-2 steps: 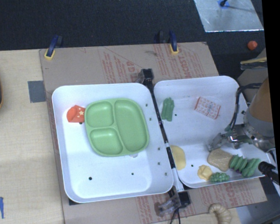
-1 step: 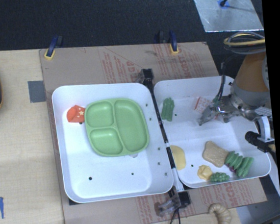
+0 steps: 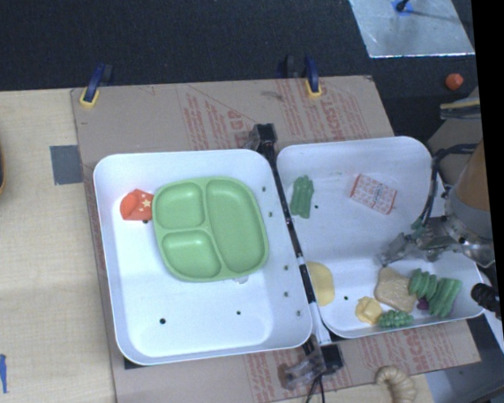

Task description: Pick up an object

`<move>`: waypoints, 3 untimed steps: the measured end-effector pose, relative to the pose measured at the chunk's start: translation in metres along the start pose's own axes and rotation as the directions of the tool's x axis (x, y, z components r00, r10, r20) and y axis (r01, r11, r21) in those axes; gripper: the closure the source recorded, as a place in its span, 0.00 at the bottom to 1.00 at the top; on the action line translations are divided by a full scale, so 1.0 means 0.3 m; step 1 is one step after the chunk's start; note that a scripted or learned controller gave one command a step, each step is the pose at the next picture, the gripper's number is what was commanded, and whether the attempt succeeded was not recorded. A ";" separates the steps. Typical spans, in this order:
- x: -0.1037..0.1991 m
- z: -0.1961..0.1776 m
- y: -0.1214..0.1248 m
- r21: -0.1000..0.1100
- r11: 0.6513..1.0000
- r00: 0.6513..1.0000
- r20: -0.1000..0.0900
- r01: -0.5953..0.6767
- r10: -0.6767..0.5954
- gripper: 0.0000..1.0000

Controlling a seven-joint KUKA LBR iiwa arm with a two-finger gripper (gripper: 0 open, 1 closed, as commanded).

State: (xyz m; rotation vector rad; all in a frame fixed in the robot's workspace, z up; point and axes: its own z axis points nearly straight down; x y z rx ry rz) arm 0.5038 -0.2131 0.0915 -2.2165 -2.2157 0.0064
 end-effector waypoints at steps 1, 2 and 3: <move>0.143 0.002 -0.099 -0.001 1.000 1.000 -0.001 0.007 -0.007 0.00; 0.133 -0.035 -0.092 -0.006 1.000 1.000 0.002 0.005 -0.005 1.00; 0.112 -0.306 0.176 -0.019 1.000 1.000 0.006 0.008 -0.008 1.00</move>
